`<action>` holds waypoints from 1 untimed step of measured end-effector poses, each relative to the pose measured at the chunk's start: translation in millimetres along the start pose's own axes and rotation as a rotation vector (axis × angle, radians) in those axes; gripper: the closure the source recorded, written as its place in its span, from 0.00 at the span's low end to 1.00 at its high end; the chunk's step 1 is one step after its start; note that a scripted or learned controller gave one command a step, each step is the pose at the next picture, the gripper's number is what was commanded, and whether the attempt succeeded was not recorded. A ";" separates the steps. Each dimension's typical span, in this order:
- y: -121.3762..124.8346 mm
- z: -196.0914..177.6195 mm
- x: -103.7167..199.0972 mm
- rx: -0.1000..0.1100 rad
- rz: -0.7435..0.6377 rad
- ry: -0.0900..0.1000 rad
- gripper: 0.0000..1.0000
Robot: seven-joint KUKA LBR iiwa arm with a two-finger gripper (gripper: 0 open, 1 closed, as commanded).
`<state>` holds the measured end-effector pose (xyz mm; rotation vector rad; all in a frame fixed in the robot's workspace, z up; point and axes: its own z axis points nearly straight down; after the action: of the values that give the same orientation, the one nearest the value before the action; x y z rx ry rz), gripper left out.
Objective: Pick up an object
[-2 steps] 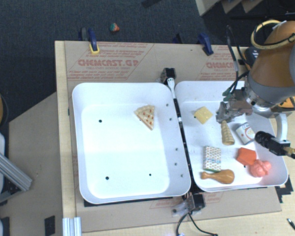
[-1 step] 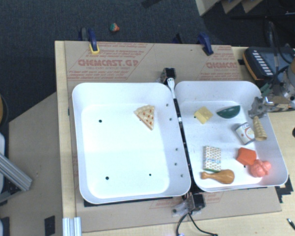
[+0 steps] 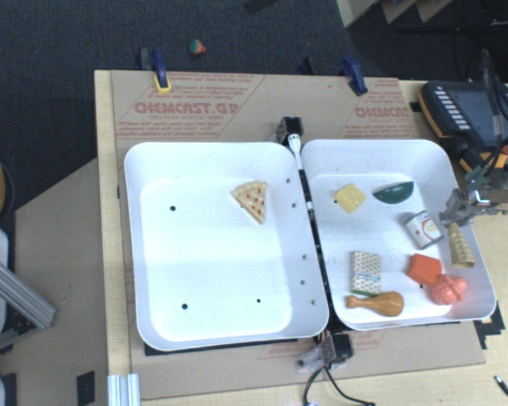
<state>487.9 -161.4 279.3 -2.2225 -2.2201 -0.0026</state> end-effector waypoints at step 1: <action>3.0 -7.1 -0.6 -0.001 -0.001 -0.002 1.00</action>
<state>490.9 -162.1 286.4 -2.2228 -2.2236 -0.0015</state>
